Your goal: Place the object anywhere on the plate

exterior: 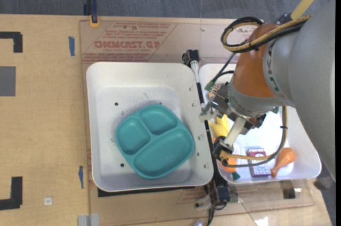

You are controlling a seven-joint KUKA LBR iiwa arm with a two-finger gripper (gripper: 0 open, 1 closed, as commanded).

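A teal plate [154,140] with three compartments lies in the left white bin [101,86], and nothing rests on it. My gripper [215,112] hangs low over the left side of the right bin [309,166], close to the wall between the two bins. Just below it lies a yellow object [220,126], partly hidden by the wrist. I see nothing held between the fingers.
The right bin also holds an orange piece [228,167] at its front left, a pink and purple box [257,159], and an orange carrot-like thing [283,160]. The arm covers much of that bin. A black and white tool [194,67] lies along the divider.
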